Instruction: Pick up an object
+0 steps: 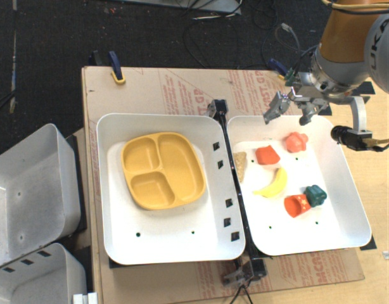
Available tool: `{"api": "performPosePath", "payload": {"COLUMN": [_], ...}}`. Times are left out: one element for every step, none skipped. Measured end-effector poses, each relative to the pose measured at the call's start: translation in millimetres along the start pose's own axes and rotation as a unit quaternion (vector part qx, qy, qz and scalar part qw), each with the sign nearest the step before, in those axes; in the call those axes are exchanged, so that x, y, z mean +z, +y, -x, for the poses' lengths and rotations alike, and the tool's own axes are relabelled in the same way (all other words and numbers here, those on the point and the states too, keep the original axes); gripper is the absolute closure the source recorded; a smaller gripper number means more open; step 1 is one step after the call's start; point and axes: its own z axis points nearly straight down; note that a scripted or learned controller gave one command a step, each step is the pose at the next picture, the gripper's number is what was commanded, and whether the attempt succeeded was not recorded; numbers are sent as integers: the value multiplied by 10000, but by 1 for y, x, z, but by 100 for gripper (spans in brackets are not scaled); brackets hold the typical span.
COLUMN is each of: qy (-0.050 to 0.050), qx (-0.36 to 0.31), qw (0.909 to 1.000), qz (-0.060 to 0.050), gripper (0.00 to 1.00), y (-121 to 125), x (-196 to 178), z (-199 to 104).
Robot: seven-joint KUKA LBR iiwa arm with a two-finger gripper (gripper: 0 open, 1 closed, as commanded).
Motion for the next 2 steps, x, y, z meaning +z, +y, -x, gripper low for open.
{"api": "performPosePath", "payload": {"qy": [-6,-3], "qx": [-9,-1], "qw": [10000,10000], "qz": [61,37], "gripper": [0,0], "y": [2,12], "x": [-7,48], "z": [0,2]}}
